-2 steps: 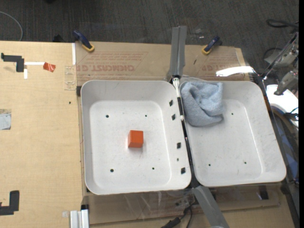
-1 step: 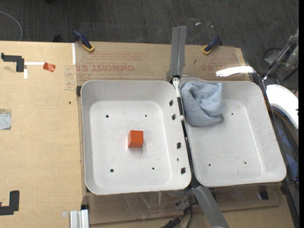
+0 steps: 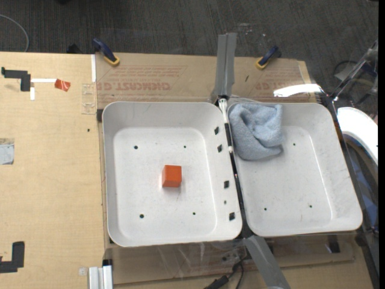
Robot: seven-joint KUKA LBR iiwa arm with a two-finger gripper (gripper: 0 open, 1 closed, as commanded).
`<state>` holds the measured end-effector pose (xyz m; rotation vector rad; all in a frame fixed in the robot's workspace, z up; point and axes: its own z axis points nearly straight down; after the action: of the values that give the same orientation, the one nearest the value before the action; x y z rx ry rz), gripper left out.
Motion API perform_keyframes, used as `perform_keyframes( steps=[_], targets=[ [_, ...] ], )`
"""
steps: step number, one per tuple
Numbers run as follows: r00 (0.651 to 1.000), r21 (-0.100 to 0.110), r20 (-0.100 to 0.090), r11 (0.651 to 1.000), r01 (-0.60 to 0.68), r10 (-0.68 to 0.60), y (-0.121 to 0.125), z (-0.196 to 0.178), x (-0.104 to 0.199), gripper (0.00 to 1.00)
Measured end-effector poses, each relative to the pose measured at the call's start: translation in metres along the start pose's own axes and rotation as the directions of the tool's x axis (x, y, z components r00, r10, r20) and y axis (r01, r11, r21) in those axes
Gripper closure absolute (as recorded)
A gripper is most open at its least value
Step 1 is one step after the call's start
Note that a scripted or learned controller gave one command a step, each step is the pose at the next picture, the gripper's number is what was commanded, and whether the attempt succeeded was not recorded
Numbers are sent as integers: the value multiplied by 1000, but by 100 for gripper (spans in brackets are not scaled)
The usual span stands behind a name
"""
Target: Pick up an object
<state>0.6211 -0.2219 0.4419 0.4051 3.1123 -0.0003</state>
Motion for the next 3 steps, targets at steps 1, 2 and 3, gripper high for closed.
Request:
perform_keyframes(
  steps=[1, 2, 3],
  targets=[
    [923, -2, 0, 923, 386, -386, 0, 1, 1, 0],
    [807, -1, 2, 807, 590, -590, 5, 0, -17, 0],
    [523, -1, 4, 523, 853, -853, 11, 0, -38, 0]
  ],
)
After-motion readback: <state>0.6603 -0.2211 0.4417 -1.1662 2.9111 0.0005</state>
